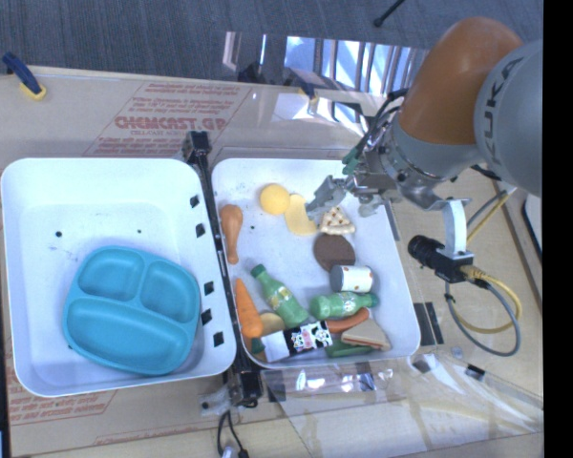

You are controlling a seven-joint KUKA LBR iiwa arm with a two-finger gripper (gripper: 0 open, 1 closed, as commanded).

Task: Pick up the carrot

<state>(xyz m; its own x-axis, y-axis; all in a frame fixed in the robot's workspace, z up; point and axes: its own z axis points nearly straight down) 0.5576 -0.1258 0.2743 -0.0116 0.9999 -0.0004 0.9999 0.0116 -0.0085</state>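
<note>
The carrot (247,310) is a slim orange piece lying against the left wall of the right bin (398,256), near its front corner, beside a green bottle (279,297). My gripper (344,202) hangs over the far right part of that bin, just above a pizza slice (338,221) and well away from the carrot. Its fingers (322,197) stand open with nothing between them.
The right bin also holds a drumstick (231,230), a yellow lemon (274,197), a brown cookie (334,250), a small can (352,279), a second green bottle (343,304) and a sandwich (367,337). A blue divided plate (132,308) lies in the left bin (38,198).
</note>
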